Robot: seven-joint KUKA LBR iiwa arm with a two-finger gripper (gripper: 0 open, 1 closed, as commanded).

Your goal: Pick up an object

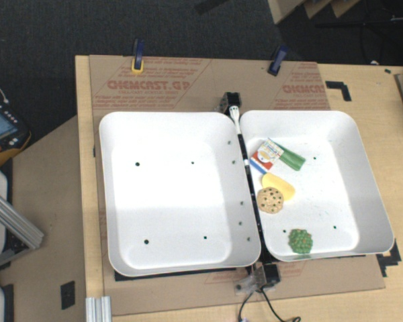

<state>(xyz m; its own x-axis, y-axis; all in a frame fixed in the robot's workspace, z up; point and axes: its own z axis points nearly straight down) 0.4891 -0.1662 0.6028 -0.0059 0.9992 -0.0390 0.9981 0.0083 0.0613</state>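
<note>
Camera view: the right bin (363, 180) holds everything, gathered toward its left wall: a green-capped tube (279, 154), a yellow piece (281, 185), a cookie (270, 199), and a green clump (299, 241) by the near edge. The left bin (121, 200) adjoins it on brown board (188, 79) above dark carpet (54, 19).

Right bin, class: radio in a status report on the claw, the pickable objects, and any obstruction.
Right bin holds cookie, yellow piece, green clump, green-capped tube. Cookie overlaps yellow piece. All lie near the divider wall; clump sits apart, easiest pick.
</note>
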